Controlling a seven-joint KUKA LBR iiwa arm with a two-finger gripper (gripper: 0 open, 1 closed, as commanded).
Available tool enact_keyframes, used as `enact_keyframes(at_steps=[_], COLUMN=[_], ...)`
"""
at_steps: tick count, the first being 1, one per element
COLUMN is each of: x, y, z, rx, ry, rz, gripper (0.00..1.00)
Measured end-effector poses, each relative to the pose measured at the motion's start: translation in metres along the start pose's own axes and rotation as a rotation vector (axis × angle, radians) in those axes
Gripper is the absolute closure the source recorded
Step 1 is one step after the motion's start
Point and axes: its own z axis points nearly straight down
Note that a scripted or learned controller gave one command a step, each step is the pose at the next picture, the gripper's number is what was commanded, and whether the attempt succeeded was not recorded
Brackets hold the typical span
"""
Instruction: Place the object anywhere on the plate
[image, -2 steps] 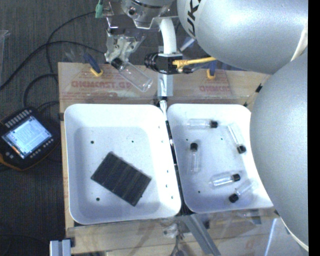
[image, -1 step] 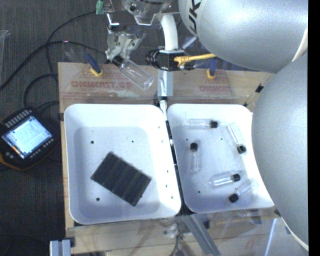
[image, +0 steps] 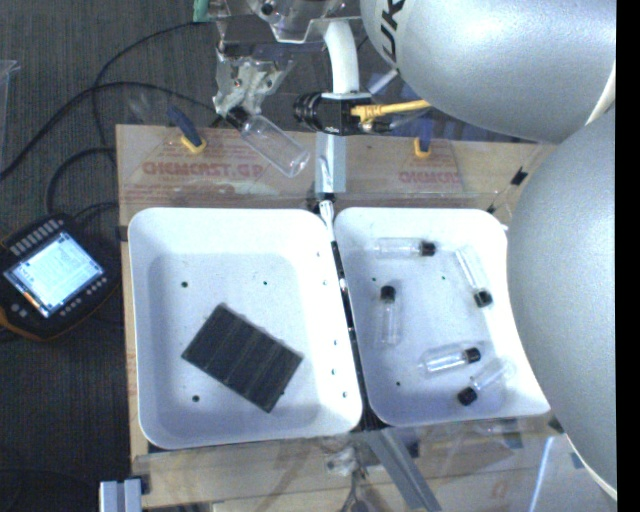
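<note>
A dark ribbed rectangular plate (image: 242, 357) lies at a slant in the left white bin (image: 150, 300), toward its front. My gripper (image: 238, 108) hangs high behind the far edge of that bin, at the top of the view. It is shut on the black-capped end of a clear glass vial (image: 273, 146), which juts down and to the right from the fingers, above the bench's back board. The vial and gripper are well behind the plate.
The right bin (image: 500, 240) holds several clear vials with black caps, such as one (image: 403, 247) at the back and one (image: 450, 358) near the front. The arm's big grey body (image: 570, 300) covers the right side. A teach pendant (image: 50, 272) lies left of the bench.
</note>
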Motion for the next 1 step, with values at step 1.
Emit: enact_keyframes(at_steps=[1], x=[0.0003], y=[0.0003], z=[-0.0087], rx=[0.001], ry=[-0.003], rz=[0.0], gripper=[1.0])
